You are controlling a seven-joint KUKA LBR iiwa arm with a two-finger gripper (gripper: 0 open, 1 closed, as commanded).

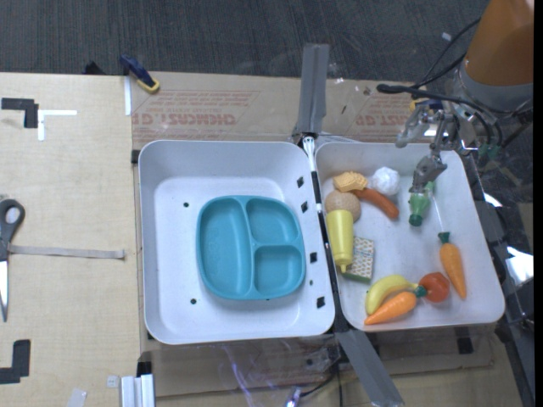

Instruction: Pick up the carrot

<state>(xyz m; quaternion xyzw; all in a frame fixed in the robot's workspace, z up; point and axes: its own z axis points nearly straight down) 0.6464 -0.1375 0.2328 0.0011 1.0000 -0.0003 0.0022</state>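
Two orange carrots with green tops lie in the right bin [484,227]. One carrot [452,266] rests near the right wall, pointing toward the front. The other carrot [392,307] lies at the front beside a banana [386,289]. An orange-red elongated piece [378,201] sits further back. My gripper [427,175] hangs over the back of the right bin, well behind both carrots. A small green item [417,208] sits just below its tip; whether they touch is unclear.
The right bin also holds a tomato [435,287], a yellow bottle [340,236], a tan round piece [343,203], a white lump [385,179] and a patterned card [363,259]. A teal divided plate [252,246] lies in the left bin. Scissors [7,227] lie far left.
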